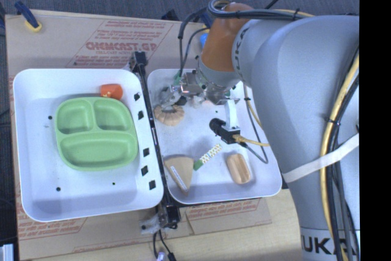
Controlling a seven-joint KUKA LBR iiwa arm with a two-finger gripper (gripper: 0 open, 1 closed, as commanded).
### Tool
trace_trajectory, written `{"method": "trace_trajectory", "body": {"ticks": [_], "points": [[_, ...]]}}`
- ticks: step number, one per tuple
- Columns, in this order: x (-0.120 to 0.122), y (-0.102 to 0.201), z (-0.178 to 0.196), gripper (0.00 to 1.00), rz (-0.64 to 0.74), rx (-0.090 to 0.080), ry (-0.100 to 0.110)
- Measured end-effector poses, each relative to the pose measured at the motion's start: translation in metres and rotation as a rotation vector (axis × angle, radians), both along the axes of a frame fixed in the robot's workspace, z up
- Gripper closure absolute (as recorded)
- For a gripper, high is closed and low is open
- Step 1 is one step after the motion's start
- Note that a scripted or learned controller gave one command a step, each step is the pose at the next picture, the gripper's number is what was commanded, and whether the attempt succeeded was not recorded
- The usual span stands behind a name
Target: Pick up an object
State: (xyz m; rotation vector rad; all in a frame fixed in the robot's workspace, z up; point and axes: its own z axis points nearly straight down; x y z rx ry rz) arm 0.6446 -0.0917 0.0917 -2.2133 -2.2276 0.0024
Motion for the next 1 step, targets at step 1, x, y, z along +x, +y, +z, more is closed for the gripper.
{"method": "trace_trajectory", "body": {"ticks": [1], "points": [[0.0002,-0.0003,0.0103,1.00,0.002,0.000,0.002]]}}
